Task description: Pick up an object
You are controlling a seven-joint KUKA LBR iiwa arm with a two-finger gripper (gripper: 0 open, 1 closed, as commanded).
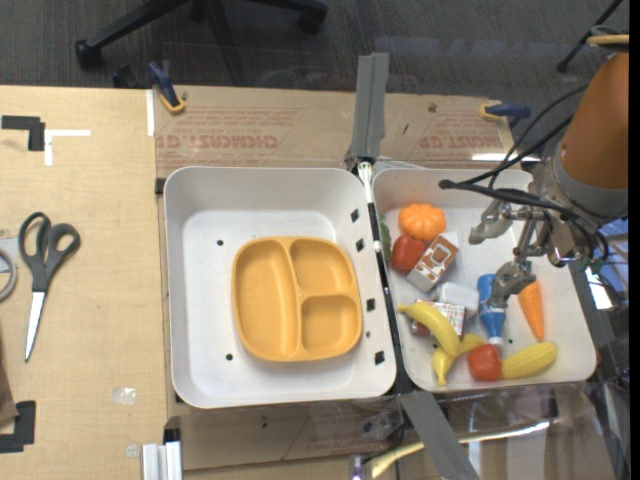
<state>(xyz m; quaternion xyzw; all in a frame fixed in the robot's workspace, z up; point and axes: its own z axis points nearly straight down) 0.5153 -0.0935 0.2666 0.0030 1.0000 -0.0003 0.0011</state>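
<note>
The right bin (578,298) holds a heap of toy food. An orange pumpkin (422,220) lies at its back left, with a red piece (405,253) and a brown and white carton (436,260) beside it. A banana (437,328), a red tomato (484,362) and a yellow corn cob (530,360) lie along the front. A blue bottle (490,314) and a carrot (532,310) sit mid right. My gripper (500,256) hangs over the bin's middle, just above the blue bottle, open with nothing between its fingers.
The left bin (190,268) holds a yellow divided plate (297,298). Scissors (42,263) lie on the wooden bench far left. A small white packet (457,296) rests between the carton and the banana. Cables trail from the arm at the right.
</note>
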